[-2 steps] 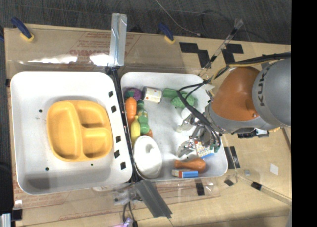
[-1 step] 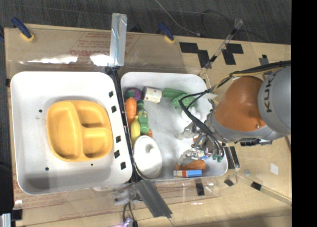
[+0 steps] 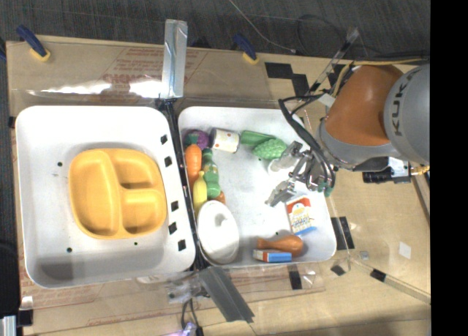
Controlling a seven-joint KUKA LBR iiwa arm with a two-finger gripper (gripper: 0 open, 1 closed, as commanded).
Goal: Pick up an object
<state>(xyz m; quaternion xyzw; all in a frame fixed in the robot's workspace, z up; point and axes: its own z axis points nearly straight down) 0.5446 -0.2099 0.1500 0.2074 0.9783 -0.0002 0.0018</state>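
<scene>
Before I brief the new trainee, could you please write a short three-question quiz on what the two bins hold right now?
1. True or false: the yellow divided tray lies in the left bin.
2. Which thing lies nearest the pincer? A) the small carton B) the carrot C) the white bowl
3. Fill in: the carrot lies along the right bin's ____ wall.

Key: 1 true. 2 A; the carton lies just below the pincer in the view. 3 left, beside the divider between the bins.
</scene>
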